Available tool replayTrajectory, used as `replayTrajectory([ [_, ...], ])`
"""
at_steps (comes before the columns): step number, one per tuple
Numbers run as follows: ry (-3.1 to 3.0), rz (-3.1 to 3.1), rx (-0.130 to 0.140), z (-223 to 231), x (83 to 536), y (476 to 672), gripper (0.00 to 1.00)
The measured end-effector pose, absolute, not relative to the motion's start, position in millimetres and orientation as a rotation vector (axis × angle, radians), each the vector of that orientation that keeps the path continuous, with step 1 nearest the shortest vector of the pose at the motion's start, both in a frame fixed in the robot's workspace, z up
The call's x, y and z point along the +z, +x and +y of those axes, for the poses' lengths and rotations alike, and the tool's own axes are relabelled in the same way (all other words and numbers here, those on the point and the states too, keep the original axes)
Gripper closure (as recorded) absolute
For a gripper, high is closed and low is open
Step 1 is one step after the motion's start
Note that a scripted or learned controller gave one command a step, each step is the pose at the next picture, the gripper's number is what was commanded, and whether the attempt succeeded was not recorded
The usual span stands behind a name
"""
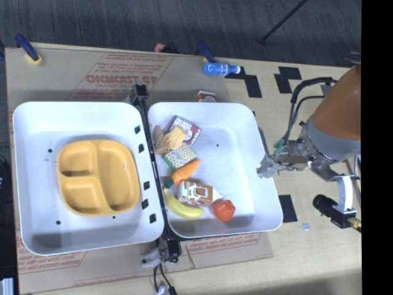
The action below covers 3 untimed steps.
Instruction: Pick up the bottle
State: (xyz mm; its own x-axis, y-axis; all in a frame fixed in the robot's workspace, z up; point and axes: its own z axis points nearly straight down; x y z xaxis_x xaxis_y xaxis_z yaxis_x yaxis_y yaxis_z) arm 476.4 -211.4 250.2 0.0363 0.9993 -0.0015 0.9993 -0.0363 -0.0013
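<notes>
– Jaws first: where are they?

– You can see them just past the right rim of the right bin, over the surface. They hang on the grey arm w/ the orange band.

– Open or shut? Holding anything?

– Can't tell, too small & blurry. You see nothing between them.

– And the bottle?

– Blue bottle lies on its side on the surface, behind the right bin, well apart from the jaws.

– What's in the bins?

– Left bin has a yellow plate w/ 3 parts. Right bin has a banana, a carrot, a red tomato & some small packs, all near its left side.
</notes>
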Motion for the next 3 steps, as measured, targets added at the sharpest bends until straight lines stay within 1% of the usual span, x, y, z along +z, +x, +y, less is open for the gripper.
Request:
replayTrajectory([
  [1,1.880,2.522,-0.002,-164,220,476.3,1.00],
  [2,1.968,2.450,-0.002,-211,274,476.5,1.00],
  [3,2.149,2.298,-0.003,-211,249,476.0,1.00],
])
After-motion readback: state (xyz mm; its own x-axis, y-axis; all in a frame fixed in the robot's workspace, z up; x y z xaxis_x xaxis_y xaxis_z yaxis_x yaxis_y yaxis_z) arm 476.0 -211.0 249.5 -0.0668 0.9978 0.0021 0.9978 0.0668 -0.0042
